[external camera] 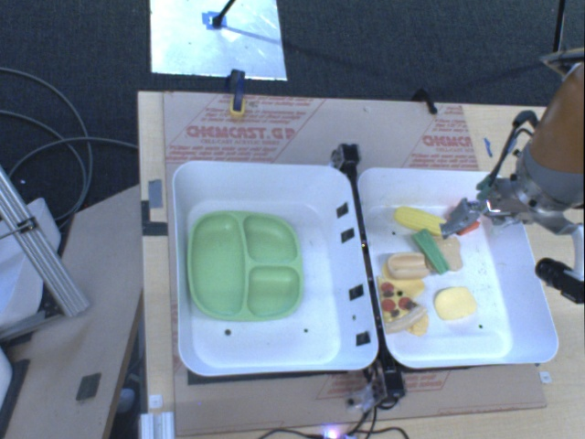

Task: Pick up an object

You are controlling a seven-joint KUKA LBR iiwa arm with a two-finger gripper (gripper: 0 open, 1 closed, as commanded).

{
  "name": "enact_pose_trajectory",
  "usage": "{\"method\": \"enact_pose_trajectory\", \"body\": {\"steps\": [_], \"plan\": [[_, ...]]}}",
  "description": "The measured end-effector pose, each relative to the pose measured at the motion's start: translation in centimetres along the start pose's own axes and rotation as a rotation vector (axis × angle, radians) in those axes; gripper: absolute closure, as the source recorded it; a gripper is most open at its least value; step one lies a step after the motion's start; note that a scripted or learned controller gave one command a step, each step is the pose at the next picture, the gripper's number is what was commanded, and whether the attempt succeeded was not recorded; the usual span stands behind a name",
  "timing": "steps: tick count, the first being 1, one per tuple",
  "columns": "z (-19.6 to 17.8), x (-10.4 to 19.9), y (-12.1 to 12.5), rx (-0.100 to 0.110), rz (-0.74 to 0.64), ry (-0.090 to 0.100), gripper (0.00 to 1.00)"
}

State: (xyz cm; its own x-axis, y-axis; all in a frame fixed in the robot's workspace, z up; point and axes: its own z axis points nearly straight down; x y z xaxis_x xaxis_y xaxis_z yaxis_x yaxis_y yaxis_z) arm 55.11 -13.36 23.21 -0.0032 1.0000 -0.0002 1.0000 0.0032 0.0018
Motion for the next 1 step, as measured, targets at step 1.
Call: {"method": "enact_pose_trajectory", "body": {"steps": [1], "plan": [[9.11, -3.72, 7.17, -0.001, -0.001, -0.002, 0.0]]}}
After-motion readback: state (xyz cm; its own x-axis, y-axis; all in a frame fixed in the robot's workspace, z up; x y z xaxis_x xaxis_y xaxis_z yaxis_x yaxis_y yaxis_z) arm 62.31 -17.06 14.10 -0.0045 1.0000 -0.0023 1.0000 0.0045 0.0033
